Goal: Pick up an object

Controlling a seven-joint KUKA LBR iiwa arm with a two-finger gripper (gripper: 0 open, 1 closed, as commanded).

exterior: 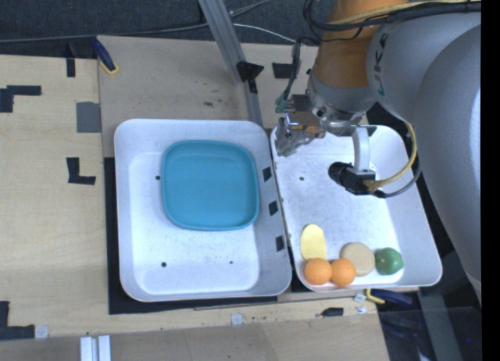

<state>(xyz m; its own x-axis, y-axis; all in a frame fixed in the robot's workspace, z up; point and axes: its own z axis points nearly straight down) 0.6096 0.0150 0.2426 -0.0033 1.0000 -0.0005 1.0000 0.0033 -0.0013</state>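
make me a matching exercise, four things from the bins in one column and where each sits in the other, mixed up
Things:
1. square blue plastic plate
2. round green ball-like fruit
3. pale yellow oblong piece
4. metal two-finger pincer

Places:
A. near right corner of the right white bin
B. middle of the left white bin
C. over the far left corner of the right bin
D. near edge of the right bin, just behind the two orange balls

Pairs: 1-B, 2-A, 3-D, 4-C
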